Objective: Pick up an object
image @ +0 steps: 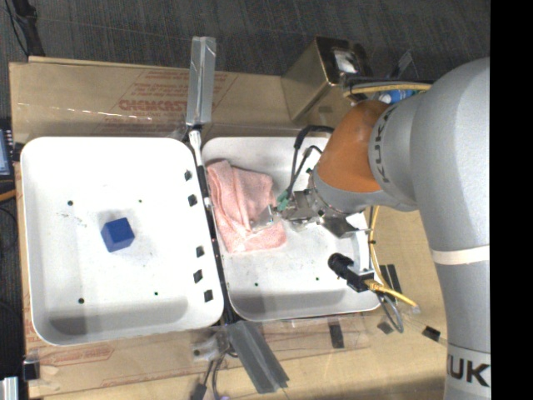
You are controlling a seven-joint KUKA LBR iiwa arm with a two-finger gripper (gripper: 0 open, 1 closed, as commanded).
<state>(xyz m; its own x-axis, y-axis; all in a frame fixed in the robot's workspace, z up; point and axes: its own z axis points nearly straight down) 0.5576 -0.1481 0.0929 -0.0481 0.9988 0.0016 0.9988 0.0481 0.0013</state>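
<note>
Two shallow white bins are seen side by side on the bench. A pink cloth (pixel 241 205) is crumpled against the left wall of the right bin (pixel 283 302), near the middle of the frame. The gripper (pixel 281 209) is placed low at the cloth's right edge, touching or just above it; how far it is open, and whether any cloth is caught, cannot be told. A blue cube (pixel 117 233) is seen in the left bin (pixel 50 223).
</note>
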